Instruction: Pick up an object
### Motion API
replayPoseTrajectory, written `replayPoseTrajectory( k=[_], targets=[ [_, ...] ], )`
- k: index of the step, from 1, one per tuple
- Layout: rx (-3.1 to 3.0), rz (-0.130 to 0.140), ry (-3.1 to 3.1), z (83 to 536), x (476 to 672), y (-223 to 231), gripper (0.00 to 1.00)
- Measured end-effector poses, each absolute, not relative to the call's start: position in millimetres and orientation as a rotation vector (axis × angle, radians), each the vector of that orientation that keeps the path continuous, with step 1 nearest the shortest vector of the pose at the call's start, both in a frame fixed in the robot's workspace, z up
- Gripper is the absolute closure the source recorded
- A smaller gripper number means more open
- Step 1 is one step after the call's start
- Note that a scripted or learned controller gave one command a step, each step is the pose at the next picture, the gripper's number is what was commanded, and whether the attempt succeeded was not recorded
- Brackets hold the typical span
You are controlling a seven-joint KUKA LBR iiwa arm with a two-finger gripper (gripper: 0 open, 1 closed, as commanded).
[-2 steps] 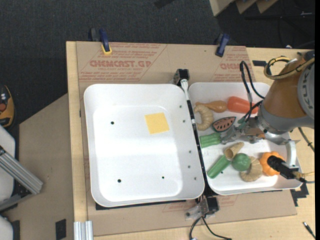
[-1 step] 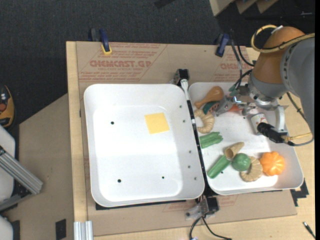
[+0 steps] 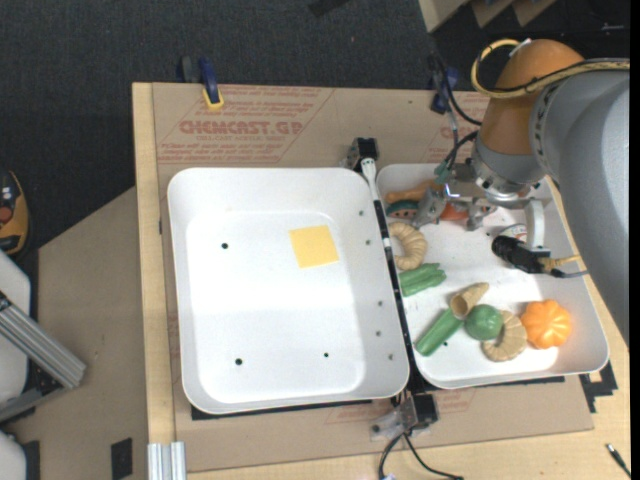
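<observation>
Our gripper (image 3: 452,200) hangs low over the far end of the right bin (image 3: 580,353), at about twelve o'clock of that bin, and we cannot tell from this slant what state it is in. Nothing shows as held.

Largest first: the left bin (image 3: 200,268) carries a flat yellow square (image 3: 314,246), a little toward one o'clock of its middle. The right bin holds the clutter. At its five o'clock sits an orange pumpkin (image 3: 546,323), with a tan ring-shaped piece (image 3: 508,340) touching it on the nine o'clock side and a round green piece (image 3: 484,321) against that. A long green pod (image 3: 436,331) lies at seven o'clock, its long axis running from seven toward one. A shorter green pod (image 3: 421,279) lies near the divider, nearly crosswise, and a tan pastry-like piece (image 3: 408,243) sits just above it. A small orange item (image 3: 403,206) lies at the far left corner.

We judge the pastry and the orange item the nearest candidates: both lie toward eight or nine o'clock of the gripper, close by, while the pumpkin group lies well apart toward five o'clock.
</observation>
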State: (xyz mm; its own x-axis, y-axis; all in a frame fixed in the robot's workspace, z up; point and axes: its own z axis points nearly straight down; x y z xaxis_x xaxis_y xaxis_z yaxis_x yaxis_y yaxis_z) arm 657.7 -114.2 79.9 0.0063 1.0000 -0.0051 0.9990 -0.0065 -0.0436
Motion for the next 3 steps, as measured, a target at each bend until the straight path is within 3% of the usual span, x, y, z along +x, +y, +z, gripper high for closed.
replayPoseTrajectory(
  k=[1,2,3],
  targets=[
    [-2.215,0.051,-2.191,81,657.3,-104,0.00],
    [-2.204,0.032,-2.187,79,657.9,-156,0.00],
    [-2.205,0.047,-2.200,81,658.1,-108,0.00]
  ],
)
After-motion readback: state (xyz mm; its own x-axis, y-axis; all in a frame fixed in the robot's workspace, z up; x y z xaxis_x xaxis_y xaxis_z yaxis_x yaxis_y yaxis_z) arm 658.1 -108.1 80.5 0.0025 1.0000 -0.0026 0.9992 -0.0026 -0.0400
